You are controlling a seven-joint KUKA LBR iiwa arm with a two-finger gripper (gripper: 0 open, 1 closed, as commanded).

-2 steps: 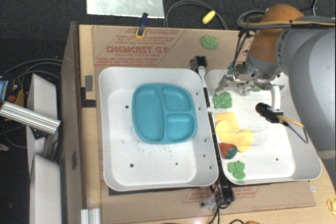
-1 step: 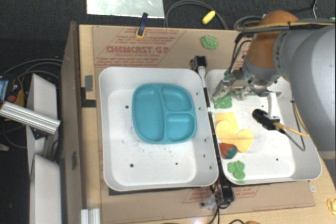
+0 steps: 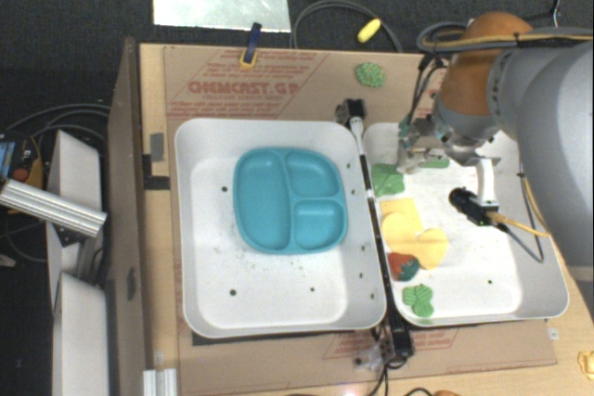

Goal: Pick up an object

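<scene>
The right white bin (image 3: 520, 292) holds several small toys along its left side. A green leafy piece (image 3: 388, 182) lies near the top left, with two yellow pieces (image 3: 401, 225) (image 3: 432, 248) below it. Further down are a red and orange item (image 3: 404, 267) and a bumpy green item (image 3: 419, 299). My gripper (image 3: 419, 151) is down at the bin's upper left corner, just right of the leafy piece. A bit of green (image 3: 436, 164) shows right under it; whether it is touched I cannot tell.
The left white bin (image 3: 209, 292) carries a blue divided plate (image 3: 289, 199). On the cardboard behind the bins lie a round green item (image 3: 370, 74), a yellow item (image 3: 369, 31) and a blue and yellow clamp (image 3: 251, 46). The right bin's right half is bare.
</scene>
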